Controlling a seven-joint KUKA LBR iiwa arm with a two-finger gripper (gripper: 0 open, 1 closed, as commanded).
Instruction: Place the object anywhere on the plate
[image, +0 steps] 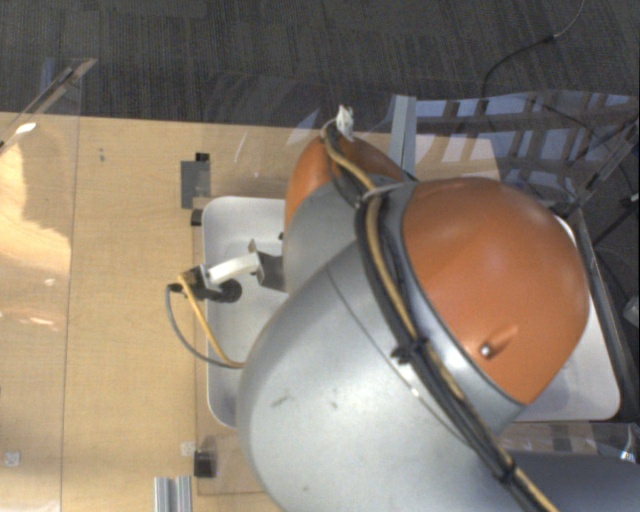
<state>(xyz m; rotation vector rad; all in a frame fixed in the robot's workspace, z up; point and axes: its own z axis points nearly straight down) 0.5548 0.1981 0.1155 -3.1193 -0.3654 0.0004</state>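
My grey arm (330, 400) with its orange band (490, 280) looms close under the camera and covers most of both bins. It reaches down over the left bin (222, 225), where a strip of white floor and the left rim are visible. A white bracket (232, 268) and a black plug (225, 291) stick out from the arm's left side above that strip. What lies in the bins beneath the arm is hidden.
A yellow and grey cable (195, 325) loops from the plug over the left bin's rim onto the wooden bench (100, 300). Black clamps (198, 180) sit at the bin's corners. The right bin's edge (600, 390) peeks out at the right.
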